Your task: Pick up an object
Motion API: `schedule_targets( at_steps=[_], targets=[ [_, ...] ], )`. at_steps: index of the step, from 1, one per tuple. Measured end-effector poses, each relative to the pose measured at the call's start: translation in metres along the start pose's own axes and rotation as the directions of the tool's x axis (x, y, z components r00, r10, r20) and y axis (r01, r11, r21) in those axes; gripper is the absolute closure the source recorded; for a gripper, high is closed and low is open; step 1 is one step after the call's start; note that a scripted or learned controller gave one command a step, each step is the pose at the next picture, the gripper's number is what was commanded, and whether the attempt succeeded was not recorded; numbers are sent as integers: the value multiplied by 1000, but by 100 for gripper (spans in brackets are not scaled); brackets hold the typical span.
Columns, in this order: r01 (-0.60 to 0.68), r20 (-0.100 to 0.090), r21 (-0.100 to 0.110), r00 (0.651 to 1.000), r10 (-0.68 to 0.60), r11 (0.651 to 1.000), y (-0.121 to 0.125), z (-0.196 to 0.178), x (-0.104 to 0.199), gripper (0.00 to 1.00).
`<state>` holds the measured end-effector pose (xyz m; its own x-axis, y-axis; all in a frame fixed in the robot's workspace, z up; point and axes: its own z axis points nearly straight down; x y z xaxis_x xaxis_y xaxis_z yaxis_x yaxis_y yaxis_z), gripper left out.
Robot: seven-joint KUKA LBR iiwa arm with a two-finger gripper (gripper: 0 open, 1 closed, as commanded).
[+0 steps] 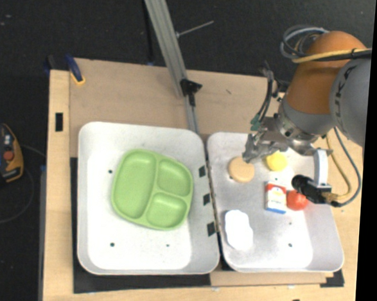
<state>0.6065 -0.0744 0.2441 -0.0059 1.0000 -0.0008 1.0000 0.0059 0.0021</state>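
My gripper (pixel 258 151) hangs over the back of the right bin (pixel 297 251), just above and right of a tan round disc (pixel 242 170). A yellow ball (pixel 276 161) lies right beside the gripper, to its right. Further right lie a small red and white box (pixel 275 198) and a red round object (pixel 296 200). A white lump (pixel 238 228) rests near the bin's front left. The arm's wrist blocks the view of the fingertips.
The left bin (pixel 92 236) holds a green divided plate (pixel 152 189). A metal pole (pixel 172 55) slants across the back of the bench. A black cable fitting (pixel 311 186) hangs by the red object.
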Motion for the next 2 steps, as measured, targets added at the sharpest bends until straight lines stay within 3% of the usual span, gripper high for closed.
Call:
schedule_targets(
  at_steps=[2],
  targets=[
    [2,-2,0,1000,-2,1000,21,-13,108,100]
  ],
)
